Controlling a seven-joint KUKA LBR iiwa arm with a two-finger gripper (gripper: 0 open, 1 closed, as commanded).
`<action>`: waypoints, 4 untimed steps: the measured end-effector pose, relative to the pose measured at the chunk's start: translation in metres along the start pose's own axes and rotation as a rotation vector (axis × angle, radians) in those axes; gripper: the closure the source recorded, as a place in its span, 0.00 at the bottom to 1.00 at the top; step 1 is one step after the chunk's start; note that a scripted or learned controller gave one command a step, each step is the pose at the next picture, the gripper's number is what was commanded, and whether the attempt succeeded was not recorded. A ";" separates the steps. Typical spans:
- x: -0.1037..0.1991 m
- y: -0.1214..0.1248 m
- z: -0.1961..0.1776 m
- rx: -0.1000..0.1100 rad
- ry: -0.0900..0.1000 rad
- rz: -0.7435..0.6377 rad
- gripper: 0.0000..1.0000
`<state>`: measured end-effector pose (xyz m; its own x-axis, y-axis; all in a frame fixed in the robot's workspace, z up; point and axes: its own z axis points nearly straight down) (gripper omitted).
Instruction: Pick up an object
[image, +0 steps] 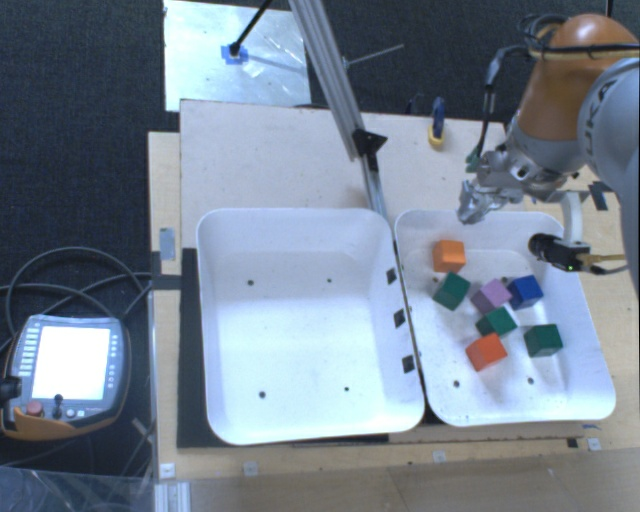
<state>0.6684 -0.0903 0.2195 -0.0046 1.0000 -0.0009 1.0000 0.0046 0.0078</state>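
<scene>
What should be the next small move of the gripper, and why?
Probably lower toward the upper orange block. The gripper hangs above the right bin, just up and right of that block, which lies apart from the others.

1. No readable text, brand, number or sign anywhere in the camera view.
2. Teach pendant (62, 376) at lower left: screen glowing blank white, any characters washed out; markings beside its buttons too small to read.
3. Small grey tag (167, 241) on the table's (270, 160) left edge: possibly a label, nothing legible on it.
4. Coloured blocks in the right bin (590, 385): plain faces, no lettering.
5. Dark clips along the wall between the bins: unmarked as far as can be told.
</scene>
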 end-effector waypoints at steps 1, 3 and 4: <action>0.000 0.001 -0.018 0.003 0.001 0.000 1.00; 0.096 -0.033 -0.012 0.009 0.003 -0.005 1.00; 0.155 -0.040 -0.006 0.008 0.004 -0.007 1.00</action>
